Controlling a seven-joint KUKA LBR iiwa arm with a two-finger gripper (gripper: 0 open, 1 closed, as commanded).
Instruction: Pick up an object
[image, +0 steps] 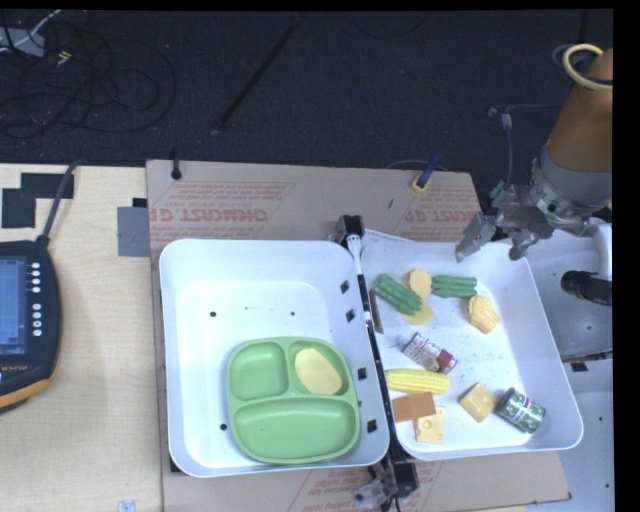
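At the far left a black handheld pendant (22, 315) with a lit screen lies on the table (95, 420), its left part cut off by the frame edge. Next comes the left bin (200, 290), which holds a green divided tray (290, 400); a pale yellow oval piece (319, 372) lies in the tray's upper right compartment. Black clips run down the seam where the two bins meet.

The right bin (545, 340) carries the loose toys. A green bean-like piece (397, 294) lies near the upper left, with a small yellow piece (419, 283) touching it and a second green piece (454, 287) just to the right. A yellow lumpy piece (484, 314) sits beside that. Lower down are a small red and white packet (428, 352), its print too small to read, a corn cob (417, 381), an orange-brown block (413, 406), a yellow cheese wedge (431, 427), another yellow chunk (478, 402) and a green can (521, 410) on its side.

The claw (496, 238) hangs over the bin's upper right rim, its two fingers spread apart with nothing between them, well apart from every toy. The arm above it is cut off by the frame's right side.
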